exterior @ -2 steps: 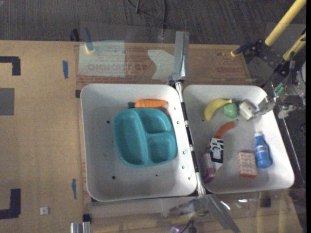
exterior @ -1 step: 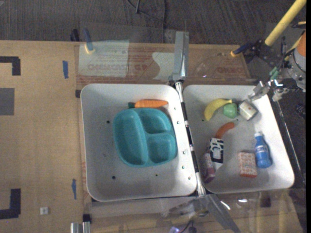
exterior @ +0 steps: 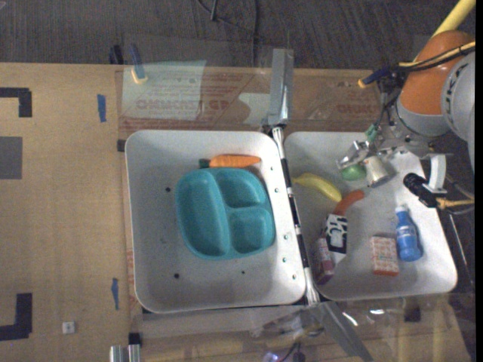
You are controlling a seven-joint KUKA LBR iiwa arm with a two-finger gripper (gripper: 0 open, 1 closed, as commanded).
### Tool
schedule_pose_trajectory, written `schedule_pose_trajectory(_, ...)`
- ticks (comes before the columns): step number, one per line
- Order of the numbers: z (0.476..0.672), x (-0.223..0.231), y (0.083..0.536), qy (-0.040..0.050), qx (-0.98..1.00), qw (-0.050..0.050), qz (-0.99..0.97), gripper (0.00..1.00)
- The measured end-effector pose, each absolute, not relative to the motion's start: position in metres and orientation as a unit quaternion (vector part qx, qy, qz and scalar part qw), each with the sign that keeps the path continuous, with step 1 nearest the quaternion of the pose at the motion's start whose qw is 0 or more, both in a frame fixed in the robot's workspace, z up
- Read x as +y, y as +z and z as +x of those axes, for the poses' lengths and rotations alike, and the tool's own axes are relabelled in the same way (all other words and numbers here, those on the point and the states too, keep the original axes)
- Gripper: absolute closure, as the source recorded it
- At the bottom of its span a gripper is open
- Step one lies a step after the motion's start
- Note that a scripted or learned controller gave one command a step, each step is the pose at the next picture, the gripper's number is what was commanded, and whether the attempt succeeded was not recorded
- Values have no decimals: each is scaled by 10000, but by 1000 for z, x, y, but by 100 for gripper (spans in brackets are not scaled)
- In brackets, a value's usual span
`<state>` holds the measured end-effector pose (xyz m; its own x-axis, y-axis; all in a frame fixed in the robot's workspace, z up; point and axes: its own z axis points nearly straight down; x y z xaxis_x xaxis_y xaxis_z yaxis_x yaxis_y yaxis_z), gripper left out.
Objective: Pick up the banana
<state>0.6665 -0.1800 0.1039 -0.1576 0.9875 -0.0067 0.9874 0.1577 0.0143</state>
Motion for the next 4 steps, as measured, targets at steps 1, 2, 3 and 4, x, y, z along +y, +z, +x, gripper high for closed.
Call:
schedule_pose_trajectory(1,666,-180,104,32,7608,72,6489,0)
schedule_pose_trajectory(2,671,-123,98,-8,7931,95,6090,0)
schedule_pose_trajectory(3,635,-105,100,66,8565,145,5160,0)
schedule_pose_trajectory(4,580,-104,100,64,8941,151,4476,0)
